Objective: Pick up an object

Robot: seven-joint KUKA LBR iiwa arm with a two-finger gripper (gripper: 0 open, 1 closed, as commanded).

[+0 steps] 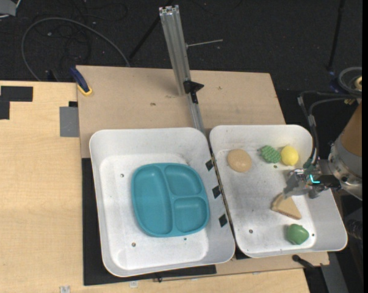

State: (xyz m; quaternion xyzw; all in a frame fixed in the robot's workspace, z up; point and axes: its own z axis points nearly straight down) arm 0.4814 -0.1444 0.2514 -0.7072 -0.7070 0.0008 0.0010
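Note:
The right bin (251, 224) holds a tan round piece (239, 160), a green ridged piece (270, 154), a yellow lemon-like ball (289, 155), a tan wedge (287, 207) and a green rounded piece (297, 234). My gripper (298, 185) reaches in from the right and hangs low over the bin's right half, just above the wedge's upper edge and below the yellow ball. Nothing shows between its fingers.
The left bin (110, 157) holds a teal divided plate (169, 198). A metal post (176, 47) rises behind the bins. Black clips (215, 191) sit along the seam between the two bins.

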